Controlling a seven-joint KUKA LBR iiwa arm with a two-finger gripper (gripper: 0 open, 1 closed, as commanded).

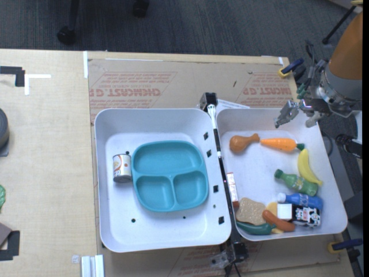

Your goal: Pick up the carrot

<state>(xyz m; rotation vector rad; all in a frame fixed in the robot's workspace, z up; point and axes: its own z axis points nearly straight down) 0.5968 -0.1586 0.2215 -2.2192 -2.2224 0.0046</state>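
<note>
The claw [298, 113], open and holding nothing, hangs just above the orange, green-topped carrot [279, 144], which lies level, leaf-end pointing right.

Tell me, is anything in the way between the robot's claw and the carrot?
Nothing visible is. The gripper hangs over the right bin's far right corner, and the carrot lies just below it in the picture. Bare white bin floor shows between them. The chicken drumstick touches the carrot's far tip only.

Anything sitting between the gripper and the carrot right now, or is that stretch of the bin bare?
Bare. In the camera view the gripper hangs over the right bin's far edge, and only white bin floor separates it from the carrot. The drumstick lies beyond the carrot's other end.
</note>
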